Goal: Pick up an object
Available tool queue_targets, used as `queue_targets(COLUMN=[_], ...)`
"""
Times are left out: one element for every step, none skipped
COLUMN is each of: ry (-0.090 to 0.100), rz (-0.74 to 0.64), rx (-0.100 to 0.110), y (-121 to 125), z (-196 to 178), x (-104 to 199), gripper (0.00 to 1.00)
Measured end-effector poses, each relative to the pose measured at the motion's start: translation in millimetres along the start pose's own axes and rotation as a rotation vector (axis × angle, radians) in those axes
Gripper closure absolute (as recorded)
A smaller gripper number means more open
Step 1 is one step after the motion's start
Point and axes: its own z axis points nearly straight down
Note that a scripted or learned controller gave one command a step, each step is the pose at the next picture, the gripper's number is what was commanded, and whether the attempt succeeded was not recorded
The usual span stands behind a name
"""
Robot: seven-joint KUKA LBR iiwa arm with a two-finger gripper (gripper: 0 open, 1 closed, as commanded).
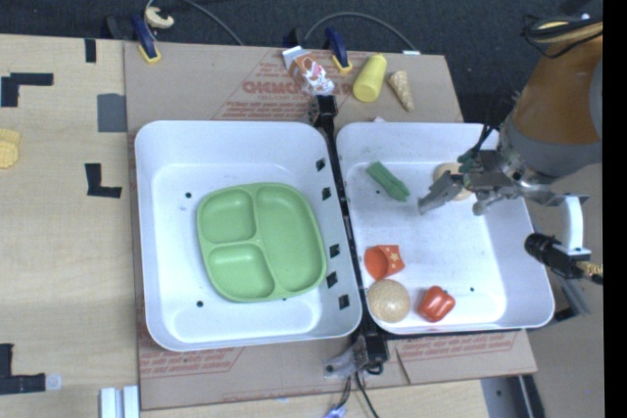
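Just beyond the gripper's [443,191] open, empty fingers lies the green block [388,181]; centre both fingers around it, descend, then close.

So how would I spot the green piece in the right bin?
Look in the right bin, upper half, near the divider. The green block lies slanted there, apart from the orange piece, tan ball and red piece below; it alone is green and elongated.

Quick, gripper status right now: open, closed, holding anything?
Gripper: over the right bin, beside the green object; nothing visible between its fingers; open or closed cannot be told.
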Motion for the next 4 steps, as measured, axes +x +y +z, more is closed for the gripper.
queue_targets(ry=[0.001, 0.0, -0.002, -0.002], rz=[0.0, 0.0, -0.001, -0.003], rx=[0.004, -0.003, -0.006, -0.006], y=[46.7, 80.1, 115.6, 115.6], z=[118.9, 133.7, 133.5, 123.7], x=[35.1, 31.1, 10.8, 11.3], gripper=[0.0, 0.0, 0.0, 1.0])
